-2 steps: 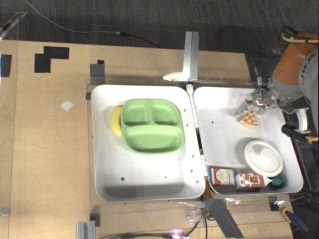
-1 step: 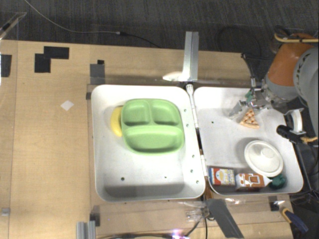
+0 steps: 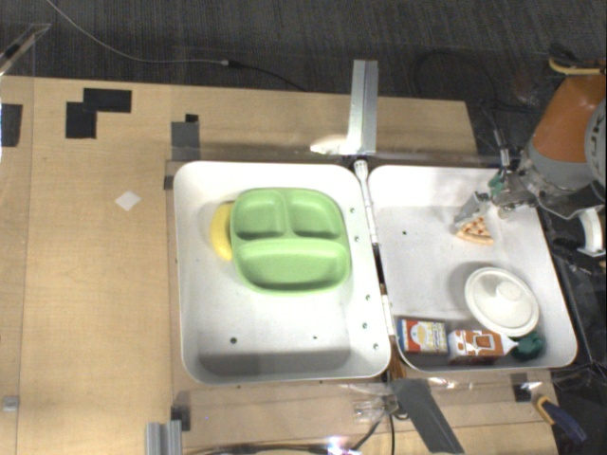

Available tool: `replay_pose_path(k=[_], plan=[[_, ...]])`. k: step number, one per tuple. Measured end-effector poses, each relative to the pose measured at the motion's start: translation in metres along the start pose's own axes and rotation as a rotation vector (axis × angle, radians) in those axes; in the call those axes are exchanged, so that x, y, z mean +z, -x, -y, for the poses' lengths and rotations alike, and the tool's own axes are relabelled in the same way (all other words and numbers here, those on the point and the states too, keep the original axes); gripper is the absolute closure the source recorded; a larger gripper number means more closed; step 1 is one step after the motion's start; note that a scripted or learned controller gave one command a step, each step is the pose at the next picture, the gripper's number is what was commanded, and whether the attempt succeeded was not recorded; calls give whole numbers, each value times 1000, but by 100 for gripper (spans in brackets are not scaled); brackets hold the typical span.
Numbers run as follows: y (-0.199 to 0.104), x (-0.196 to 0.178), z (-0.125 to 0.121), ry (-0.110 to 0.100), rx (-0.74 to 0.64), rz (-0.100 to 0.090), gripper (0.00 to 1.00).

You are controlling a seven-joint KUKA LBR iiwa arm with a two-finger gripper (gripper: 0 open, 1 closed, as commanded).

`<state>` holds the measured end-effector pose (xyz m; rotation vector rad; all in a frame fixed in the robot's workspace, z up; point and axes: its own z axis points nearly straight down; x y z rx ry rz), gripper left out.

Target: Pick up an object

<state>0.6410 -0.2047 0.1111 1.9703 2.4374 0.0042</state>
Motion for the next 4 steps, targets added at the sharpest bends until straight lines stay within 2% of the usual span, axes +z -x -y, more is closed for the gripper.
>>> replay_pose_path(k=[1, 2, 3, 4], plan=[[3, 20, -26, -2, 192, -5, 0], [-28, 24, -10, -1, 156, -1, 0], [-9, 24, 46, -2, 173, -2, 0], [-17, -1, 85, -2, 92, -2, 0]])
